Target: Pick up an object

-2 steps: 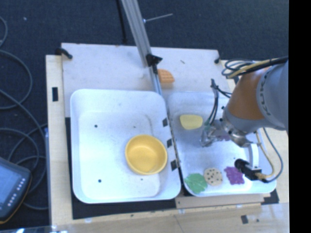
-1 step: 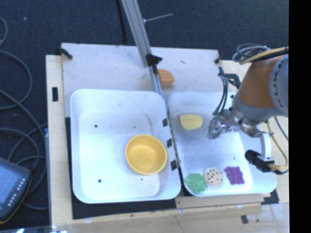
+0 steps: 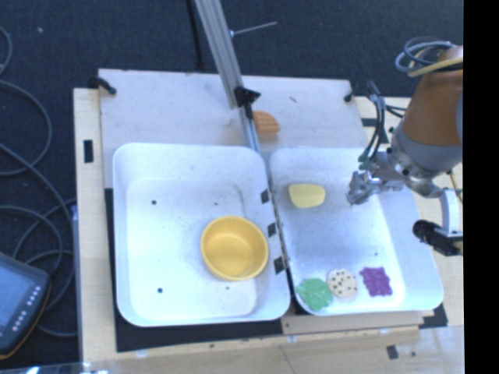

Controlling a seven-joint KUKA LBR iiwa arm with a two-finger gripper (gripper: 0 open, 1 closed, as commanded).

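In the right bin (image 3: 405,232), a pale yellow lump (image 3: 307,195) lies near the far left corner. Along the near edge sit a green piece (image 3: 314,293), a round speckled cookie (image 3: 341,284) and a purple piece (image 3: 377,280). The left bin (image 3: 148,209) holds a yellow bowl (image 3: 234,247). My gripper (image 3: 359,190) hangs over the far right part of the right bin, to the right of the yellow lump and apart from it. Nothing shows between its fingers.
A slanted metal pole (image 3: 222,49) rises from the gap between the bins at the back. An orange object (image 3: 265,123) lies on the bench behind the bins. Cables and a tablet (image 3: 19,302) lie on the floor to the left.
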